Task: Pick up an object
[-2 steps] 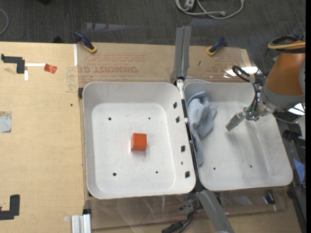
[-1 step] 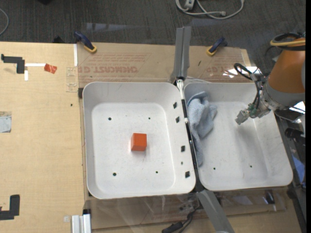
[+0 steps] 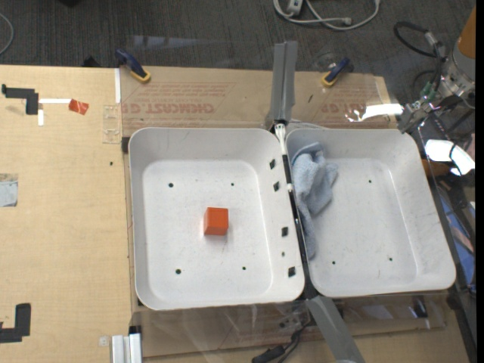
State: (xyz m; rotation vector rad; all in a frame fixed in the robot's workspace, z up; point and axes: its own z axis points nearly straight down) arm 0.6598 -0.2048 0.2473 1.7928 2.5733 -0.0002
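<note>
An orange-red cube (image 3: pixel 216 221) rests on the floor of the left white bin (image 3: pixel 151 278), a little left of its middle. A crumpled blue-grey cloth (image 3: pixel 313 181) lies in the right white bin (image 3: pixel 423 271), against its left wall near the back. At the far right edge of the view, beyond the right bin's back right corner, the arm's end with my gripper (image 3: pixel 442 100) hangs among cables. It is well away from both the cube and the cloth, and it is too cut off and cluttered to read.
A grey divider bar (image 3: pixel 283 82) runs between the bins at the back. Cardboard (image 3: pixel 204 97), held by two clamps, lies behind them. A wooden board (image 3: pixel 53 218) with a small red tag (image 3: pixel 78 107) is at the left. Cables lie on the dark floor at the back.
</note>
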